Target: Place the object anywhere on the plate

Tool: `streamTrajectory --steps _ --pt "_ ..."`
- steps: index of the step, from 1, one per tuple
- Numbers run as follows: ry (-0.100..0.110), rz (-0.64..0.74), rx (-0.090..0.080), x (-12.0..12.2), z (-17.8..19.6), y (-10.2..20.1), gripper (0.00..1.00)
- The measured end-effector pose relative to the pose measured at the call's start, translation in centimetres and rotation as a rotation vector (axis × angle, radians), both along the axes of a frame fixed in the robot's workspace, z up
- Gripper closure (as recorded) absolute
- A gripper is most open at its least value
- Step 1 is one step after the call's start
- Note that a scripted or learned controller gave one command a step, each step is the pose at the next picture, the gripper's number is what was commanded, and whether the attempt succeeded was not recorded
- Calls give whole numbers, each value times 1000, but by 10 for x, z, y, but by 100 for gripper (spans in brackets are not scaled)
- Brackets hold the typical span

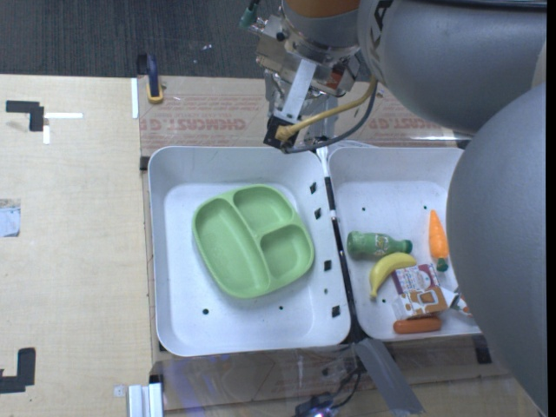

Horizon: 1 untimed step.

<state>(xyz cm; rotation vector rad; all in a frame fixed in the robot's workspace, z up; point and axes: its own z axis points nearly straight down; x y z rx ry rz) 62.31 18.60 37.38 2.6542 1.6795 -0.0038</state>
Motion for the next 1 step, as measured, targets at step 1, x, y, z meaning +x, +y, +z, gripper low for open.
streamTrajectory --steps 1 --pt "1 144 0 -32 -109 43 100"
